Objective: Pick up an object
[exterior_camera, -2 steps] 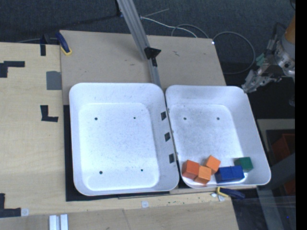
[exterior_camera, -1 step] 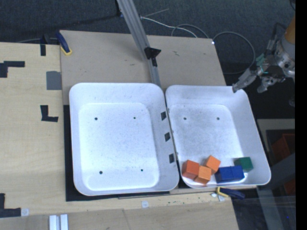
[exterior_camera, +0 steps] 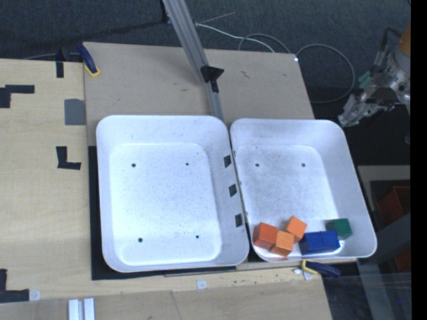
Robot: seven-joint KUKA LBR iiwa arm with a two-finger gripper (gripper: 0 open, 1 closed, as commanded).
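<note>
Two white bins sit side by side on the bench, the left bin and the right bin, their inner rims touching. All the objects lie in the right bin, clustered along its near edge: three orange blocks, one toward the left, one just beside it, and one tilted slightly behind; a blue block lies to their right, touching or nearly touching the rim; a green block sits just behind the blue one. The gripper hangs at the far right of the view, outside the right bin and beyond its far corner, well apart from every block (whether its fingers are spread or pressed together cannot be told at this resolution). A grey metal rail slants across the bench top toward the gap between the bins. Black tape marks lie on the wooden surface at left.
</note>
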